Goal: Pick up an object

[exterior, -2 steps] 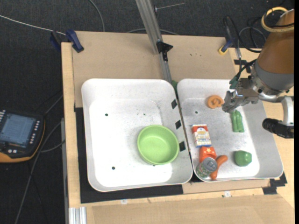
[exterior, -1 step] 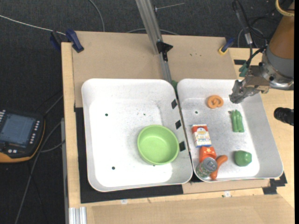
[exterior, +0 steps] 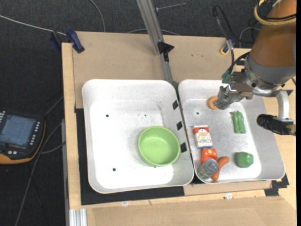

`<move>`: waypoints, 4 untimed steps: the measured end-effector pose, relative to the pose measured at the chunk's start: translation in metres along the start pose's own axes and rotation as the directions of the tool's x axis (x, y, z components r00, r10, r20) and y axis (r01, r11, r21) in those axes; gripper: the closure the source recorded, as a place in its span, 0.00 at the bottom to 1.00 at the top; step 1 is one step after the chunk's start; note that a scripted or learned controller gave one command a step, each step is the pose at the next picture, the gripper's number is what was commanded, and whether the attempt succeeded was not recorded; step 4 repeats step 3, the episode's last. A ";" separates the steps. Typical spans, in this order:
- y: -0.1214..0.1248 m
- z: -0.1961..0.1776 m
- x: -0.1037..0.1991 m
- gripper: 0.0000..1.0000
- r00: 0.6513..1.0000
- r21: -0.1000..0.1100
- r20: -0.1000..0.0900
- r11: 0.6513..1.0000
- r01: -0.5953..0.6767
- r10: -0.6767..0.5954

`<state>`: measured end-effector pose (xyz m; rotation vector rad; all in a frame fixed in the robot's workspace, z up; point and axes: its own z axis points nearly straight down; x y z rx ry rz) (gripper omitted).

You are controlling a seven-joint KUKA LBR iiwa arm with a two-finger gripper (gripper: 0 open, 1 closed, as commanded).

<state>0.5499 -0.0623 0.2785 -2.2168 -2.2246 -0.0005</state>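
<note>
My gripper [exterior: 224, 101] hangs low over the back of the right bin [exterior: 268, 126], right beside a small orange round object [exterior: 213, 103] that peeks out to its left. Whether anything sits between the fingers is hidden. Further forward in the same bin lie a green pea pod [exterior: 238, 122], a small carton with a red and white label [exterior: 202, 137], a green pepper-like piece [exterior: 244, 159], an orange packet [exterior: 209, 154], a round grey tin [exterior: 207, 168] and an orange carrot [exterior: 219, 165].
The left bin [exterior: 108, 131] holds a light green bowl [exterior: 159, 146] near its front right corner. A metal pole [exterior: 153, 20] rises behind the divide between the bins. A handheld pendant [exterior: 19, 135] lies off the bench at the left.
</note>
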 end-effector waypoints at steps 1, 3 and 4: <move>-0.008 0.016 0.046 1.00 1.000 0.000 0.000 1.000 0.000 0.000; -0.009 0.032 0.145 1.00 1.000 0.001 0.000 1.000 0.001 -0.001; -0.009 0.032 0.145 1.00 1.000 0.001 0.000 1.000 0.001 -0.001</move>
